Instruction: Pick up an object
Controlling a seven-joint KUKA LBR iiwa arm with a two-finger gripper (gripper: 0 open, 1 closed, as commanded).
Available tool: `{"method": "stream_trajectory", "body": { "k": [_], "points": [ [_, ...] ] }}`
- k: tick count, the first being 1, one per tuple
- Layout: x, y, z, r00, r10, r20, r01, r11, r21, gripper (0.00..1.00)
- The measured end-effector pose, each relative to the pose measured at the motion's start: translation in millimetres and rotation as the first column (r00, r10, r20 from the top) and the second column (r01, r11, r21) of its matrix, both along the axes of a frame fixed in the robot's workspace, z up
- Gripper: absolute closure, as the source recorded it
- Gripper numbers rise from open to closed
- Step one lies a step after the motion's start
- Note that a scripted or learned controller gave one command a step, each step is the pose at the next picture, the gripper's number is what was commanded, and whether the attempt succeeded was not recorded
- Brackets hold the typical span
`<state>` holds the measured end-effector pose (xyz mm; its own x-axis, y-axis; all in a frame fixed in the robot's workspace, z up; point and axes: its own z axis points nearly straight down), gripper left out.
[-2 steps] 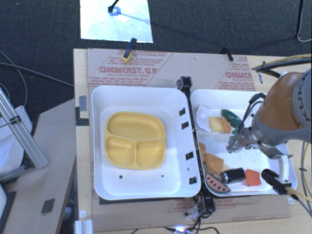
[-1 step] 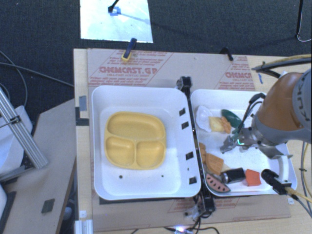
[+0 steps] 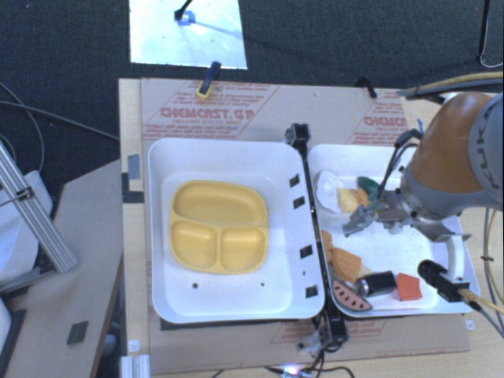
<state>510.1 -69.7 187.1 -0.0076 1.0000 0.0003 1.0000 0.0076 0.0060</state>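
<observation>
Nearest to my viewpoint, along the front wall of the right bin [image 3: 449, 302], sits the clutter I'm fishing in: a watermelon slice [image 3: 349, 297] wedged into the front corner by the divider, a dark cylinder [image 3: 378, 282] lying on its side just beside it, and an orange block [image 3: 408, 287] touching the cylinder's far end. Behind them a tan cracker-like piece [image 3: 343, 260] leans near the divider. Farther back a pale yellow piece [image 3: 347, 200] and a green item [image 3: 368, 187] rest close together on what looks like a white wrapper or cup [image 3: 327, 186]. Everything gathers along the bin's walls, which I judge makes the pieces harder to grab squarely

My gripper [image 3: 356, 222] hangs over the middle of that bin, low and angled toward the divider, its tip between the yellow piece and the cracker. From this slant I can't tell how the pincer is set, and I see nothing caught in it, so I count nothing as picked. The arm's orange band [image 3: 445, 152] covers part of the bin's back right, so something may lie hidden there

Over in the left bin [image 3: 161, 211] rests a yellow divided plate [image 3: 218, 225], flat in the middle and well apart from the gripper; I take it as no target for this approach. My guess is the yellow piece or the cracker is the likeliest candidate, being nearest the tip
</observation>
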Motion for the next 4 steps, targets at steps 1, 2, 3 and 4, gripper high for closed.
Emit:
{"method": "stream_trajectory", "body": {
  "k": [1,2,3,4],
  "points": [
    [67.4,-38.8,-80.2,1.0,-0.004,-0.006,0.004,1.0,-0.002,0.0],
    [128.1,-82.3,-102.4,1.0,-0.003,0.002,0.003,1.0,-0.003,0.0],
    [160.5,-140.3,-80.8,1.0,-0.007,0.002,0.007,1.0,-0.005,0.0],
    [84.8,-137.9,-96.5,1.0,-0.01,0.009,0.01,1.0,-0.003,0.0]
  ]
}}
